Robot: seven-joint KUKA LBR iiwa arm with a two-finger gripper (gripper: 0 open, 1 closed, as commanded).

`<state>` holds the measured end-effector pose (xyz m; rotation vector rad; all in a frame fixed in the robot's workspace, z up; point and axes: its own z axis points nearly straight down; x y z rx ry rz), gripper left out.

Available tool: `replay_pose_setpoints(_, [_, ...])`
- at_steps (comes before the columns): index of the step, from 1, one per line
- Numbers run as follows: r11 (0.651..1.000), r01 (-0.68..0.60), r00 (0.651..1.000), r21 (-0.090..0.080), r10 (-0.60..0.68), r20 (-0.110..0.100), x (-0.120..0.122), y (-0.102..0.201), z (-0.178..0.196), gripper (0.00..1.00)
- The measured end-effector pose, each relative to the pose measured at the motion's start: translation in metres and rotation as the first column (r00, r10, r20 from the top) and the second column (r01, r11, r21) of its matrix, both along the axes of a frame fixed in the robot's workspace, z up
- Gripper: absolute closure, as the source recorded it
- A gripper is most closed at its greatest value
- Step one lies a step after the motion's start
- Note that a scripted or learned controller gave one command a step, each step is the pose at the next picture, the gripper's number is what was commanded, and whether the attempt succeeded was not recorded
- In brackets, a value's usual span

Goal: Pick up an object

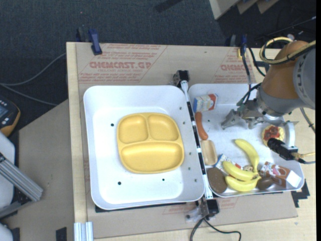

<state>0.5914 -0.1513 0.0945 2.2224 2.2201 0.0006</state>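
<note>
Bananas (242, 172) lie in the right bin (228, 92), toward its near edge, among a crowd of other toy food: a single banana (249, 152) curving just above them, a brown round piece (216, 179) at their left, a bun-like piece (208, 152) and a sausage (201, 126) along the bin's left wall, a small carton (205, 102) at the far corner, a pizza-like piece (273, 133) at the right, and a wrapped item (276, 170) near the right corner. By their look these are light, stiff plastic pieces with smooth, slippery skins, so a curved banana would likely roll or squirt out unless pinched across its narrow middle; the flat-sided carton seems the surest hold, taken across its two broad faces. The left bin (100, 134) carries a yellow divided plate (149, 142), too wide and shallow to pinch except at its rim. The tool (241, 118) sits low in the right bin's far half, over bare floor between the carton and the pizza-like piece, its metal fingers splayed apart and clamped on nothing; whether their tips touch the floor of the bin I cannot tell.
</note>
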Motion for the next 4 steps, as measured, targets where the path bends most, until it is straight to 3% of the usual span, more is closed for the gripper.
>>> replay_pose_setpoints(1, [1.000, 0.004, 1.000, 0.001, -0.004, -0.006, -0.051, -0.022, -0.011, 0.00])
replay_pose_setpoints(2, [1.000, 0.000, 1.000, 0.000, 0.000, 0.001, -0.047, -0.020, 0.000, 1.00])
replay_pose_setpoints(3, [1.000, -0.008, 1.000, 0.004, 0.008, 0.000, -0.057, 0.055, 0.032, 1.00])
replay_pose_setpoints(4, [1.000, -0.008, 1.000, 0.000, 0.008, 0.008, -0.024, 0.100, 0.097, 1.00])
